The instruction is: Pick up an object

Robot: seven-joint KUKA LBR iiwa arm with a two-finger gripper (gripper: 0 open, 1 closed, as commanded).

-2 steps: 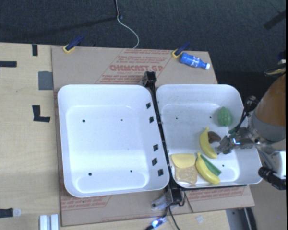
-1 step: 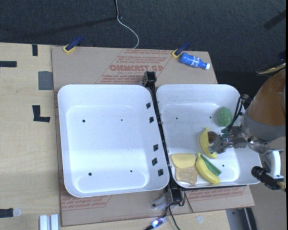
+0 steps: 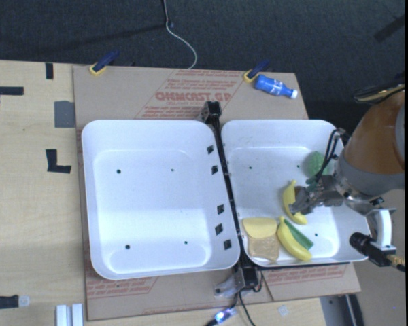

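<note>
Foreground: sandwich point(image 3: 261, 238) and banana point(image 3: 294, 240), front of right bin point(image 3: 272, 131).
Gripper point(image 3: 300, 204): fingers straddling yellow object point(image 3: 290, 199); closure cannot be told.
Risk: object likely slips sideways; grip off-centre.

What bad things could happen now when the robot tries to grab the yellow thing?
The gripper sits right at a small yellow object in the right bin, seemingly near its edge, so it might slip out when lifted. A banana and a yellow sponge lie close below, so the gripper could bump them. A green object is partly hidden behind the arm and may get knocked.
</note>
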